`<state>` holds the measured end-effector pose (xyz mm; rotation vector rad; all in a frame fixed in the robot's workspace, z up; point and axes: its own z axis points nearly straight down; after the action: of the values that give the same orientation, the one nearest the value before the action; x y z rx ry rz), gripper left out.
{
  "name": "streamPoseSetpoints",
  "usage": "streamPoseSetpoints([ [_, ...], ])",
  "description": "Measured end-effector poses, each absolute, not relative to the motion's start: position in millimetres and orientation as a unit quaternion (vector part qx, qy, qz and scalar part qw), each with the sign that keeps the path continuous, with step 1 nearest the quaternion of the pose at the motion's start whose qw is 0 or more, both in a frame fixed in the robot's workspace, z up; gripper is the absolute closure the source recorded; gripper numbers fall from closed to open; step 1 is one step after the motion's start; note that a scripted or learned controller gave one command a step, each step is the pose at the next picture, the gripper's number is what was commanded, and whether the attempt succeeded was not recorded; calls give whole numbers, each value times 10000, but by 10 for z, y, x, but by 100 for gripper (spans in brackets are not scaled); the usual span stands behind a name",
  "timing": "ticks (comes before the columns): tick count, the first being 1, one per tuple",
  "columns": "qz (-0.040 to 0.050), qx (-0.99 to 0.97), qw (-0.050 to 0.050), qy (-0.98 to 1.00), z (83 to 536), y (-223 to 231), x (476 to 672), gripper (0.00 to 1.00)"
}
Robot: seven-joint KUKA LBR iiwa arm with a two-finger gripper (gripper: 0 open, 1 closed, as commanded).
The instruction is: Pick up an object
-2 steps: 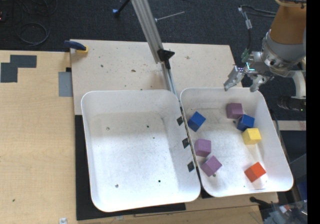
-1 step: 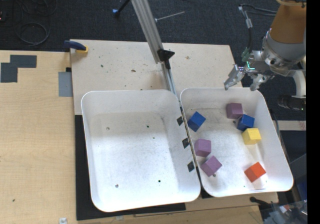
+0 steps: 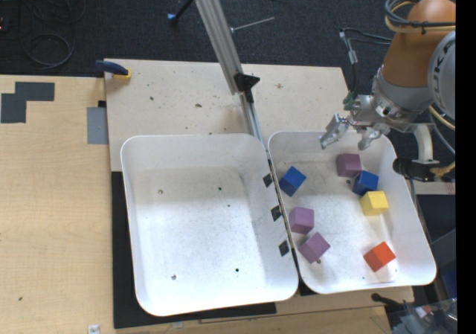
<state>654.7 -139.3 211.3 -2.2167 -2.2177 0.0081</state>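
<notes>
The right bin (image 3: 416, 269) is a shallow white tray with rounded corners and a speckled floor, and it holds seven small cubes; nearest the camera sits an orange-red cube (image 3: 380, 256), matte and sharp-edged, close to the bin's front right corner; left of it, near the divider between the bins, a purple cube (image 3: 314, 246) stands turned at an angle, with a second purple cube (image 3: 301, 219) just behind it, the two nearly touching; further back on the right a yellow cube (image 3: 374, 202) lies just in front of a blue cube (image 3: 365, 182), which in turn sits against a third purple cube (image 3: 348, 165); a separate blue cube (image 3: 292, 180) rests alone near the left wall. The left bin (image 3: 141, 176), the same white moulded shape, has only dark specks scattered on its floor; both bins rest on a pale wooden bench (image 3: 52, 198), with three small black clips (image 3: 276, 213) along the seam between them. Behind the bins a ribbed aluminium bar (image 3: 222, 39) slants upward. The arm enters from the right, its orange band (image 3: 416, 46) above the grey wrist; the gripper (image 3: 351, 137) hangs over the right bin's back edge, just above the third purple cube, fingers spread apart with nothing between them.
</notes>
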Motion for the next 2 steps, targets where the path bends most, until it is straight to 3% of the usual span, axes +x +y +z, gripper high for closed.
streamPoseSetpoints([
  [2,20,-7074,32,-7068,1013,-1424,6435,0],
])
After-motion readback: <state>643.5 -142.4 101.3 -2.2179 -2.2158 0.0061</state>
